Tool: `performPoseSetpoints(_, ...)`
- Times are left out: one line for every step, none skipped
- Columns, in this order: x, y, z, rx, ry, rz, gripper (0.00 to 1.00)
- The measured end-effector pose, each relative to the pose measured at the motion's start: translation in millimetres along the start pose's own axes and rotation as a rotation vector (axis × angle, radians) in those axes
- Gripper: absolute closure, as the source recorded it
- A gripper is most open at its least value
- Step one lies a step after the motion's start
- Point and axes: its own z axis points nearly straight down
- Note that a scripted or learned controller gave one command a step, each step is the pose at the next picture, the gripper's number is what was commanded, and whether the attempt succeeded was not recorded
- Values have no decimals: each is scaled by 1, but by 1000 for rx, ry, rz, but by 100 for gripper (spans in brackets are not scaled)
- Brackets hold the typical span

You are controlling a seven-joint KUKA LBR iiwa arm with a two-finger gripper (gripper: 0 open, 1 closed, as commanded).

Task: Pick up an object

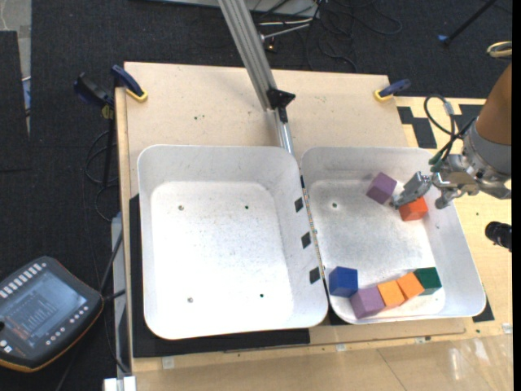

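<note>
Four blocks point(384, 288) are sitting along the right bin's point(456, 251) near rim; farther in, I'm seeing my gripper point(414, 194) touching an orange block point(414, 209), jaws unclear, purple block point(381, 188) beside it.

I counted two white bins point(216, 239) point(456, 300), two purple blocks point(381, 188) point(366, 301), two orange blocks point(414, 209) point(391, 292), one blue block point(343, 281), one green block point(427, 280).
</note>
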Motion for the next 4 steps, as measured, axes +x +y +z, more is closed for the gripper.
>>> performPoseSetpoints(0, 1, -3, -5, -1, -1, 0)
performPoseSetpoints(8, -4, 46, 0, 0, 1, 0)
performPoseSetpoints(7, -13, 94, 1, 0, 3, 0)
performPoseSetpoints(7, -13, 121, -2, -1, 2, 0)
